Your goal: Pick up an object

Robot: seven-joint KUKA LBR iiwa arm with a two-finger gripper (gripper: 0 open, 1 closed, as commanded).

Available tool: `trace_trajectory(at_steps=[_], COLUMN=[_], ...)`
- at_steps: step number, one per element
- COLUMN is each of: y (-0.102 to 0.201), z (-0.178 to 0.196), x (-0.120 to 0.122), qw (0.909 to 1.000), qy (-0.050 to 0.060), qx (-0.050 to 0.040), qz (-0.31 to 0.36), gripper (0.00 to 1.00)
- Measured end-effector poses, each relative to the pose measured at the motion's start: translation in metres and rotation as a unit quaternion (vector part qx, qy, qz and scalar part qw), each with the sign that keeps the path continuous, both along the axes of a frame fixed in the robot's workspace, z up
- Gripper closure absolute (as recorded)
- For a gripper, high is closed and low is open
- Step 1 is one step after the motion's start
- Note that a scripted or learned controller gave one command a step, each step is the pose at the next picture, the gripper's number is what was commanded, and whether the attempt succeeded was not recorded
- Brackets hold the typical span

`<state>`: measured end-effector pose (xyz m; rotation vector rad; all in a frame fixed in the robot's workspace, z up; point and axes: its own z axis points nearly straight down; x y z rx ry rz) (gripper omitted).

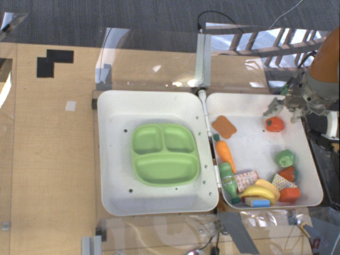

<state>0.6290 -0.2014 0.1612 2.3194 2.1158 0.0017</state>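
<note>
Your claw (pixel 284 104) hangs at the right bin's (pixel 249 137) far edge, just beside the small red tomato (pixel 274 124); I cannot tell its state. The tomato looks smooth, round plastic, so it may roll or slip away. The bin wall nearby could block the claw.

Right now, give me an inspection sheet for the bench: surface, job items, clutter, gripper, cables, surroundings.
Surface: wooden bench bearing left bin and right bin side by side.
Job's things: right bin holds toy tomato, brown slice, carrot, green bottle, banana, green pepper, other toy food heaped at the near edge.
Clutter: green divided plate in left bin.
Gripper: gripper above the right bin's far corner, close to the tomato; nothing seen between its fingers.
Cables: black cable behind the bins.
Surroundings: dark carpet.
</note>
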Motion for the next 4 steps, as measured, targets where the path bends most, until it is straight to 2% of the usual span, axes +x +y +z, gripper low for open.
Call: trace_trajectory(at_steps=[1, 2, 3, 4], y=[0.006, 0.008, -0.001, -0.001], z=[-0.075, -0.036, -0.074, -0.064], x=[0.035, -0.010, -0.012, -0.009], qw=[0.9997, 1.0000, 0.9997, 0.9996], qy=[-0.002, -0.001, -0.004, -0.006], qx=[-0.0005, 0.0001, -0.0002, 0.0001], qz=[0.023, -0.001, 0.025, 0.026], gripper=[0.00, 0.00, 0.00, 1.00])
